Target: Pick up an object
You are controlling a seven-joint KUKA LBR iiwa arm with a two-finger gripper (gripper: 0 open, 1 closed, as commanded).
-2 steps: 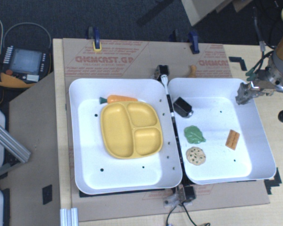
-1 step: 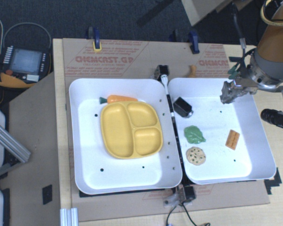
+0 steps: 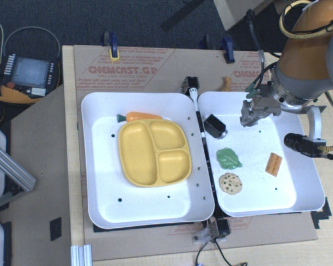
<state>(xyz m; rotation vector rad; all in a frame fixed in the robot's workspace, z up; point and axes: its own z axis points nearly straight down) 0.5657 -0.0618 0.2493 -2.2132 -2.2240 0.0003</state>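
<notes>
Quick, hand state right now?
Hand: cannot be told; it hovers over the right bin, near the black block.

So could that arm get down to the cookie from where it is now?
Probably yes. The cookie lies flat in the right bin, with open floor around it; the green piece sits just behind it, apart. The gripper hangs over the same bin's far end, with nothing between.

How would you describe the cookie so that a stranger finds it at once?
Look in the right bin, at its front left part. The cookie lies just below the green leaf. It is the only round, tan thing with dark spots.
</notes>
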